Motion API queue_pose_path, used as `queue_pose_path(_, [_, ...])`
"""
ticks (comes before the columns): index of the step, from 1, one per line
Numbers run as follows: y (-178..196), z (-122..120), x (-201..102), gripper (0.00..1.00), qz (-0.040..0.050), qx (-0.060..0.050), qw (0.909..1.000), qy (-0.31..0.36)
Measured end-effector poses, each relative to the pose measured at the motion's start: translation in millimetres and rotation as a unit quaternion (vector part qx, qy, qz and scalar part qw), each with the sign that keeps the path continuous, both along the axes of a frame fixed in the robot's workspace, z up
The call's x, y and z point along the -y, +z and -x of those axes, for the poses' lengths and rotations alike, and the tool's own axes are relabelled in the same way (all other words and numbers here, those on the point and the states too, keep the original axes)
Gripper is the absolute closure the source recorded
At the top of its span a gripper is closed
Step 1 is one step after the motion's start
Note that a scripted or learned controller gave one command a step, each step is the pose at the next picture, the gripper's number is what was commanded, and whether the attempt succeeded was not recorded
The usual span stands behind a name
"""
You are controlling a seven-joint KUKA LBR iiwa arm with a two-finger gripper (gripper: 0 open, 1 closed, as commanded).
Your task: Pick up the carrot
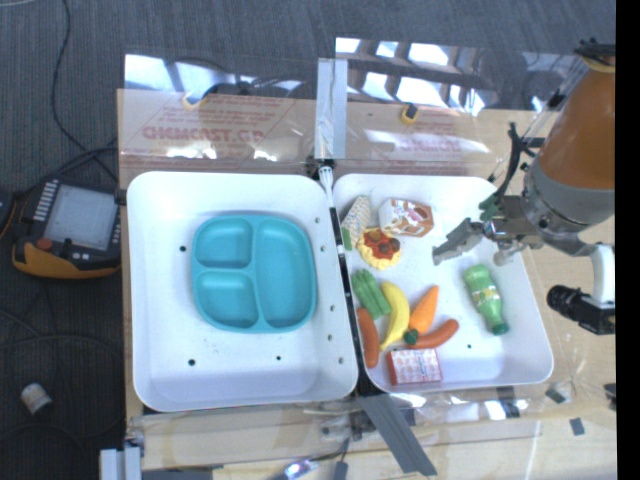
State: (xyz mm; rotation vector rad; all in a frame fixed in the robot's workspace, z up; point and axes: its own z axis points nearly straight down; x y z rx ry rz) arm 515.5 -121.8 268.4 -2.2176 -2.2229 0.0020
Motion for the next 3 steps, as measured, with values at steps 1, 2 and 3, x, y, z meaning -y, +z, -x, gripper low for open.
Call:
queue_pose_path(1, [-128, -13, 30, 0.00, -0.0005, -0.001, 1.0000, -0.002])
queue_pose_path(2, [-178, -21, 38, 0.00, -0.0025, 0.005, 0.9997, -0.026])
queue_pose_path(3, [-168, -22, 38, 1.00, -0.0015, 0.006, 0.9997, -0.026])
